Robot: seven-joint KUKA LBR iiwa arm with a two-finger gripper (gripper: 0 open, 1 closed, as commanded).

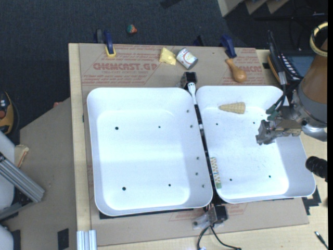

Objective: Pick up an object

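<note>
The camera view shows two white bins side by side on a tabletop (78, 139) that is covered with brown board. The left bin (104, 139) and the right bin (291, 176) are touching along their inner rims.

A cone (232, 108), pale tan and lying on its side, is seen in the upper part of the right bin, near the far wall. Its pointed end is turned to the left.

The arm (315, 95) is reaching in from the right, and the gripper (265, 135) is placed over the right half of the right bin, lower than the cone and to its right, well apart from it. Nothing is seen between the fingers, but the gripper is small and dark here, so it cannot be told whether it is released or clenched.

Behind the bins, on the board, a yellow piece (167, 57) and a small white box (187, 58) are lying just beside each other. A brown object that is perhaps a wooden spoon (236, 70) is lying further to the right. Two blue clamps (109, 41) are fixed at the far edge of the board.
</note>
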